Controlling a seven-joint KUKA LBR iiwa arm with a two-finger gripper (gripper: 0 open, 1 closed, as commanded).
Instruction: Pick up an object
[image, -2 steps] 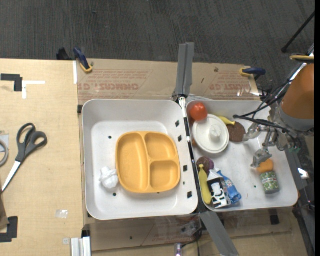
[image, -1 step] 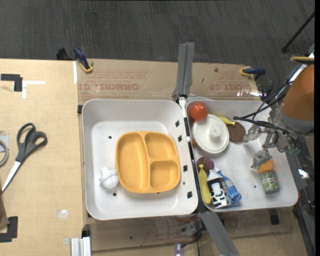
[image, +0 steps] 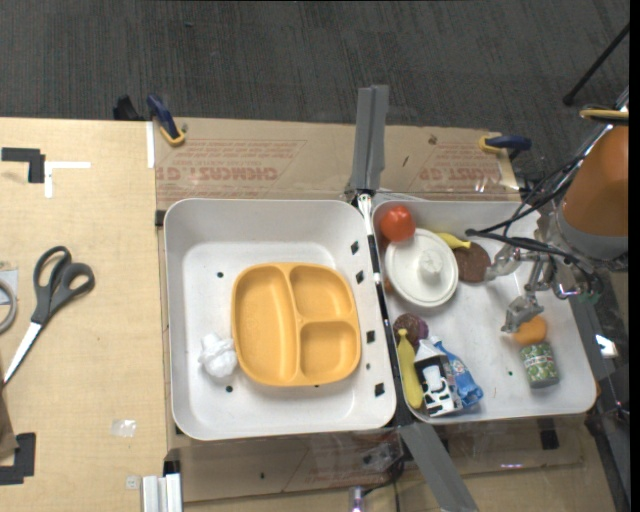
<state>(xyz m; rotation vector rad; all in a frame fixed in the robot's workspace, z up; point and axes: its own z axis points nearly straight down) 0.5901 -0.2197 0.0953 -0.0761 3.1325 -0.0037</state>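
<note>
Nearest, small green-labelled plastic bottle with orange cap (image: 538, 352) lay in right white bin (image: 575, 400), long axis running toward gripper (image: 520, 315). Gripper hung just above cap, maybe touching; grip state couldn't be told. Farther from bottle: smooth round white lidded bowl (image: 423, 267), glossy red ball (image: 397, 222).

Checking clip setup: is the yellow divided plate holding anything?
Empty: all three compartments of the yellow divided plastic plate show bare yellow; the crumpled white wad lies beside it.
</note>
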